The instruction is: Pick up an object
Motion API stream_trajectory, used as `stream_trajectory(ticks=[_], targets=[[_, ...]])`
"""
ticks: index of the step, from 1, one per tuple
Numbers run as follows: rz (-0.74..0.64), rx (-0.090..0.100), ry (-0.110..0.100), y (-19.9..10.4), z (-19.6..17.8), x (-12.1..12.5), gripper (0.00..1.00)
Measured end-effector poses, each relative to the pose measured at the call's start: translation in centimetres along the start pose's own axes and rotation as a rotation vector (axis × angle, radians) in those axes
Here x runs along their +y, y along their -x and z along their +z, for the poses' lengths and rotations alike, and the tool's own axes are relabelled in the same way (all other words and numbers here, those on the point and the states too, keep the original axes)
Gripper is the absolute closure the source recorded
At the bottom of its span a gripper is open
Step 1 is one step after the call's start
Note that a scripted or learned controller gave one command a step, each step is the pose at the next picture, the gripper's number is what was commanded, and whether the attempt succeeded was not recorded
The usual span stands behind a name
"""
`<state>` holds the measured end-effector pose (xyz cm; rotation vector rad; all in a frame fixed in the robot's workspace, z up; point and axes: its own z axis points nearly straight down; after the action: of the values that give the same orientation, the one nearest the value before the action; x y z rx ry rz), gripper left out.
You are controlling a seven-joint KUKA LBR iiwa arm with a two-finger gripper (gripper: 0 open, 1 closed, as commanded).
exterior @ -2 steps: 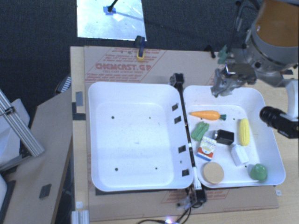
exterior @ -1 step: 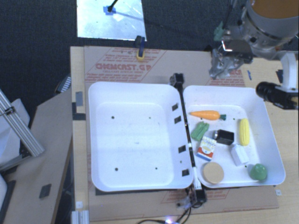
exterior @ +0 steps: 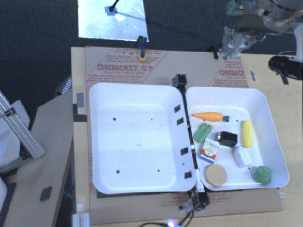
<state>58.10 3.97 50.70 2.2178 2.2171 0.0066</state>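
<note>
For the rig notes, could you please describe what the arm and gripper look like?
The arm is light grey metal with an orange band at the top edge of the view. The gripper is pale grey metal with greenish parts near its mount and thin dark cables above.

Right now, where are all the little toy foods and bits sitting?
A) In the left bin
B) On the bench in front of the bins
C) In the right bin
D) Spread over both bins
C: the carrot, corn cob, green ball and round wooden disc all lie inside the right bin.
</note>
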Motion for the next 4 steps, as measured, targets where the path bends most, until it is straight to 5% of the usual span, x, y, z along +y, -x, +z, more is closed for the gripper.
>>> stream_trajectory(ticks=[2,3,4], targets=[[-0.001,0.000,0.000,0.6,-2.9,8.9,1.00],[-0.007,0.001,-0.018,-3.8,8.0,-0.1,1.00],[-0.002,0.002,-0.006,-3.5,7.6,-0.8,1.00]])
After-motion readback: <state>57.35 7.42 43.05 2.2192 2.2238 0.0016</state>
